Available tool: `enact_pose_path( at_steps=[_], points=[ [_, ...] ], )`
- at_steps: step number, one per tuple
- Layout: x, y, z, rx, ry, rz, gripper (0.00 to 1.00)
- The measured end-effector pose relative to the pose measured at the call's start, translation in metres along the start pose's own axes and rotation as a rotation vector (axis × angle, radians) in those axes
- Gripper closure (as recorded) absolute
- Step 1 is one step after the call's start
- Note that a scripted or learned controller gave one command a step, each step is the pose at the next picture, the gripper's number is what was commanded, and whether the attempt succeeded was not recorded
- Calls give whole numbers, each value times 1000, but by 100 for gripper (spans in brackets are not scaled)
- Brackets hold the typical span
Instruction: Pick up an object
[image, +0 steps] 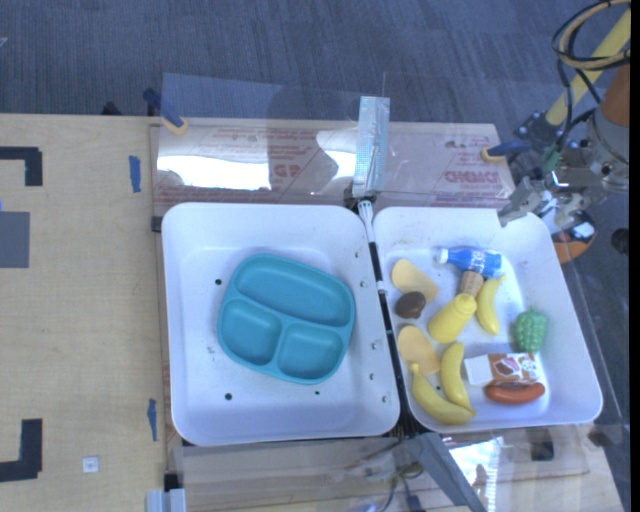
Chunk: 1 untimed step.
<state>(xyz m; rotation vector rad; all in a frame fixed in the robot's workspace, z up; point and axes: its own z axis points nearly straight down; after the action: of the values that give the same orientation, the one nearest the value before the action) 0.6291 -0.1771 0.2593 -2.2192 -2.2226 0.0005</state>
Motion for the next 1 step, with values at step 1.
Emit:
enact_pose_path(
  at_steps=[1],
  points=[
    [38, 16, 30, 4, 2, 44, 0]
  ],
)
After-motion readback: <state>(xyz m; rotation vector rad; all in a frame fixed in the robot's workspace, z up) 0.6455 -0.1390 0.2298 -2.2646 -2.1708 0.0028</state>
